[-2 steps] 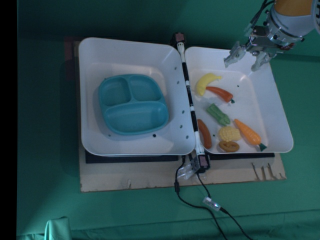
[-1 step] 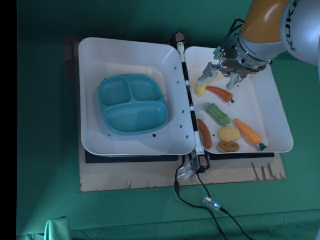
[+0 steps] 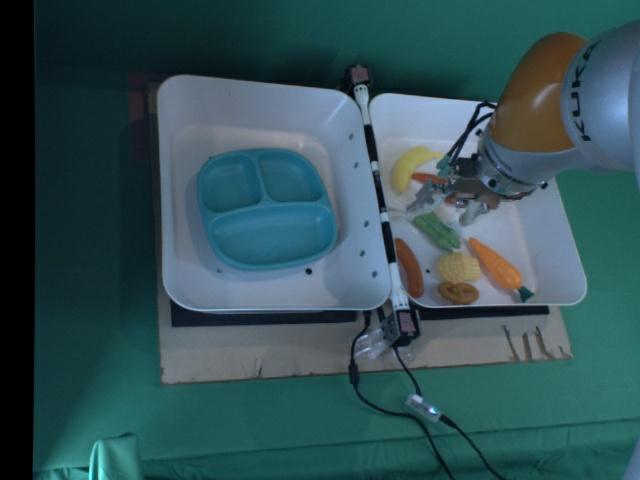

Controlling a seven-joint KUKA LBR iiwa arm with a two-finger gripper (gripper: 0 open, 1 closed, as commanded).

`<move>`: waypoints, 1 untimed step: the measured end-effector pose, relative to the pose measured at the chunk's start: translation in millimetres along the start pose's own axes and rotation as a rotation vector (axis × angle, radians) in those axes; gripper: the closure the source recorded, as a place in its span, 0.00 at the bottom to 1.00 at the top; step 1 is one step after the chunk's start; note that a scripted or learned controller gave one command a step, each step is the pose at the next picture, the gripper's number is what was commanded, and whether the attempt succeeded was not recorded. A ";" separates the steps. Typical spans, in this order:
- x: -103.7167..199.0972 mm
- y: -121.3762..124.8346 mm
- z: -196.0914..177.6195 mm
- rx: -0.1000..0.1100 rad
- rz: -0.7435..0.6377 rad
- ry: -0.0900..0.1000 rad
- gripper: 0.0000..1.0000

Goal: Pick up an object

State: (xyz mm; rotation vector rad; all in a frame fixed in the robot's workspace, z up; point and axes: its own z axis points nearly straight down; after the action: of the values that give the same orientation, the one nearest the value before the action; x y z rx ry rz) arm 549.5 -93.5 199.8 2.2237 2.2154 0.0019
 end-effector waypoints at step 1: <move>-1.3 1.9 -13.3 -0.009 0.004 -0.002 1.00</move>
State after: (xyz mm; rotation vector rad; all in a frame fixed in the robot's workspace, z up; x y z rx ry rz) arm 551.4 -94.8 213.1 2.2220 2.2057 0.0093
